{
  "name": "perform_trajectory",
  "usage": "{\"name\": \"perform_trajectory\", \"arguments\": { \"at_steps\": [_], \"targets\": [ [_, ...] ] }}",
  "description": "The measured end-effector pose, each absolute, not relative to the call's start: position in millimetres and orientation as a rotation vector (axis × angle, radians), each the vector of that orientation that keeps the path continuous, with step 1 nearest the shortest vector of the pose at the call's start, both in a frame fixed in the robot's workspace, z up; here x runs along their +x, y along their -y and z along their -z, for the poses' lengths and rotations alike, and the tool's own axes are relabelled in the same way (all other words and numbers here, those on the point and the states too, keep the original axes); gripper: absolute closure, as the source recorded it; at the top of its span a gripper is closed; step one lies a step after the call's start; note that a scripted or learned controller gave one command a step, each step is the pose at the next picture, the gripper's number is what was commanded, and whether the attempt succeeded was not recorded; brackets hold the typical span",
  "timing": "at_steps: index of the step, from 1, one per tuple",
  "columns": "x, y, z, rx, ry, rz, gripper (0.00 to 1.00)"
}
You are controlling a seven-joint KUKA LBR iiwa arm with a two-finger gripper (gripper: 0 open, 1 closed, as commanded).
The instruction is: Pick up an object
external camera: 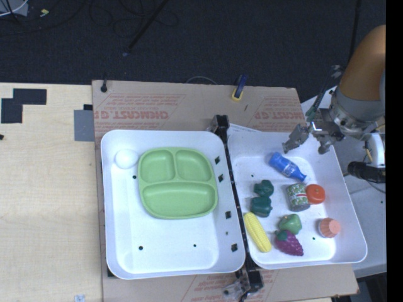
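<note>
The right bin [352, 231] holds several toy foods: a blue bottle [288, 167], two dark green peppers [263, 187] [261, 206], a can with a red lid [303, 195], a lighter green pepper [289, 223], purple grapes [289, 244], a yellow corn cob [257, 231] and a small orange piece [328, 228]. My gripper [308, 143] hangs over the bin's far right corner, up and to the right of the blue bottle. It is open, its fingers spread apart with nothing between them.
The left bin [119, 231] carries a green divided plate [177, 182] and a white ball [126, 158] in its far left corner. A black divider [230, 187] separates the bins. Both rest on cardboard [164, 109].
</note>
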State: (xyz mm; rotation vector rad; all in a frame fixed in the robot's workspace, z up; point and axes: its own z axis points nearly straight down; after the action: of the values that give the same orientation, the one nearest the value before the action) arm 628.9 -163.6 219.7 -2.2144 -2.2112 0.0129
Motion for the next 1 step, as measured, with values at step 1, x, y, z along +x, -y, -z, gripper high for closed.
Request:
{"name": "perform_trajectory", "arguments": {
  "at_steps": [1],
  "targets": [
    [631.6,163.8,-227.9,-2.221,2.222,0.000,0.00]
  ]
}}
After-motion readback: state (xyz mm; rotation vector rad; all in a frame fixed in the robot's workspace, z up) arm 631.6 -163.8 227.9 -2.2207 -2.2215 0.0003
